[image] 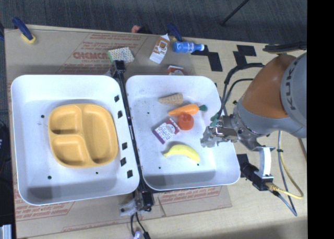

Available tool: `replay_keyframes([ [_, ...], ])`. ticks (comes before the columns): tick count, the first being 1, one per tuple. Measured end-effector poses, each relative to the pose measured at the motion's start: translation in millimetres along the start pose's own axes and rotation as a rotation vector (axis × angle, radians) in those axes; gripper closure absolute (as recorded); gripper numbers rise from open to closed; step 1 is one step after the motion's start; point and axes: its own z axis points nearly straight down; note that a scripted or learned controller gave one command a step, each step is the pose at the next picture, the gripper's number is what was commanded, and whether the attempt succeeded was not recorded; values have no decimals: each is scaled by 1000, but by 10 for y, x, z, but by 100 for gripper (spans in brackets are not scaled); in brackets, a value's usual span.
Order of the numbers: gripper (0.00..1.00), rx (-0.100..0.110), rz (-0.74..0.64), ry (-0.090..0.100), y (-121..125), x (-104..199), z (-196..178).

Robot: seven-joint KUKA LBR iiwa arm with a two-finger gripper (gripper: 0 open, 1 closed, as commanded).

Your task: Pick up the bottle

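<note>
Gripper [213, 134] low over right bin [222, 172], near its right wall; jaw state cannot be told. Blue bottle [187, 47] lies on bench well beyond jaws, outside bin. Carrot [183, 110], tomato [186, 122], banana [181, 152] just left of jaws.

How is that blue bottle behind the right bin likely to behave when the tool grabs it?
The blue bottle lies on its side on the cardboard, so it may roll when nudged. It looks small and plastic, probably light. Its rounded body could slip from the tool unless gripped across the middle.
</note>
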Motion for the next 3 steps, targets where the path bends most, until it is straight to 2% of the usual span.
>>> replay_keyframes([
  [2, 100, 0, -237, 0, -41, 383, 106],
  [3, 100, -3, -386, -3, 45, -324, -107],
])
